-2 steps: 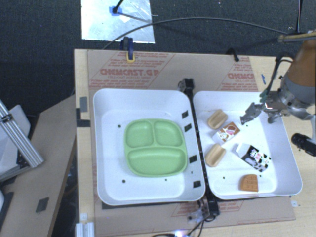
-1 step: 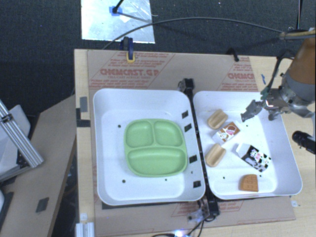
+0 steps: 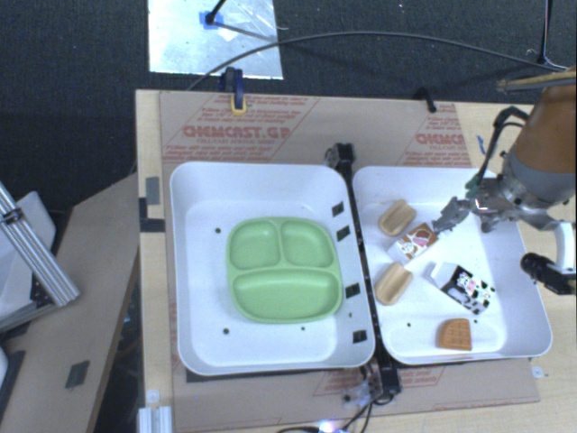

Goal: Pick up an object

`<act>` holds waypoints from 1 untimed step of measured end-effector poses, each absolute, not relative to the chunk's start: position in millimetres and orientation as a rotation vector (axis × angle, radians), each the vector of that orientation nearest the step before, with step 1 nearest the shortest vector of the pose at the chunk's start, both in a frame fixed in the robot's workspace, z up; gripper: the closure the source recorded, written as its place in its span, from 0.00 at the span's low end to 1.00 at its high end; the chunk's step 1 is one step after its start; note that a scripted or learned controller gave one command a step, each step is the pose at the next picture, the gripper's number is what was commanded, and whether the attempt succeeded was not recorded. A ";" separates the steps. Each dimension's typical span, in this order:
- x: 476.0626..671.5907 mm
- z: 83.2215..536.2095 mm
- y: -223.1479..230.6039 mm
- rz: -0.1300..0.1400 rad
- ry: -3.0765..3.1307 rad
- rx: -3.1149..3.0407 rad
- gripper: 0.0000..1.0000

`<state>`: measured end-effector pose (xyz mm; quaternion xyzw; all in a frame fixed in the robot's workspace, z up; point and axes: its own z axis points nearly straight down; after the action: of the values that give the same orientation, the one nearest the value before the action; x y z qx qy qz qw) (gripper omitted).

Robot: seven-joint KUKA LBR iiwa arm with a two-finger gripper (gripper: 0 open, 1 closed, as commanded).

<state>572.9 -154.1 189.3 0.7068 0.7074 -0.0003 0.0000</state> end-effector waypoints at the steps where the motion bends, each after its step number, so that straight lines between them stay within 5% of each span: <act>1: 574.0 128.3 -159.5 -0.002 2.223 2.222 0.00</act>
<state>574.0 -159.5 128.3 0.7069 0.7073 -0.0008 -0.0010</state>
